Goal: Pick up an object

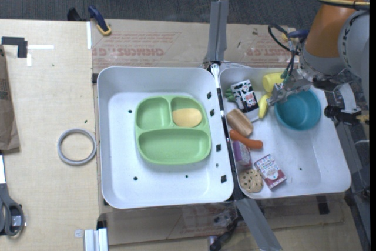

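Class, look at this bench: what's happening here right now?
A grey and orange robot arm reaches in over the right bin, its gripper at the rim of a blue bowl among toy foods. The left bin holds a green divided plate with a yellow item on it.

The left bin [111,126] is white, holding a pale green divided plate [173,144] with a yellow-tan lump [187,117] in its upper right compartment; the right bin [320,167] is white too; in it sit a teal-blue bowl [299,111], a yellow block [272,80], a black-and-white patterned carton [244,95], a tan bread roll [239,121], an orange-red sausage [247,139], a speckled brown cookie [251,180] and a red-and-white packet [270,171]; the worktop [47,103] is pale wood, with a grey ring [76,146] at left; the arm [332,32] at upper right is orange and grey.
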Controlling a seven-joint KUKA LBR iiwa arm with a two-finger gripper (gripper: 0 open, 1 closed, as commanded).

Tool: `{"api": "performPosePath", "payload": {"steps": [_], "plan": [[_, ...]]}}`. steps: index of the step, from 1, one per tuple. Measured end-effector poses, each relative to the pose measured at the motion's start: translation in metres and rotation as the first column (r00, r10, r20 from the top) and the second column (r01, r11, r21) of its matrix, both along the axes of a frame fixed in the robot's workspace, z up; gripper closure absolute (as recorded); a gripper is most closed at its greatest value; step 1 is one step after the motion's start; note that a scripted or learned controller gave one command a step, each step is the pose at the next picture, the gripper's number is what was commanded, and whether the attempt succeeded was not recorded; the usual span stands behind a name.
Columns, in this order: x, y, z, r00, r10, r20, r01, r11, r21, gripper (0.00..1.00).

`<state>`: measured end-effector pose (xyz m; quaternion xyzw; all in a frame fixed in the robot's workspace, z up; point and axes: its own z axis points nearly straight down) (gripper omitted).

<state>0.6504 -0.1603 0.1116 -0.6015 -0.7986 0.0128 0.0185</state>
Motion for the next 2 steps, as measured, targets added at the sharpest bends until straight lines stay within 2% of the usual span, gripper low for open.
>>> {"api": "performPosePath", "payload": {"steps": [1, 2], "plan": [[0.008, 0.0716, 0.0789, 0.955, -0.293, 0.043, 0.294, 0.956, -0.004, 1.0], [0.0084, 0.0718, 0.0793, 0.955, -0.293, 0.044, 0.293, 0.956, -0.004, 0.0]]}}
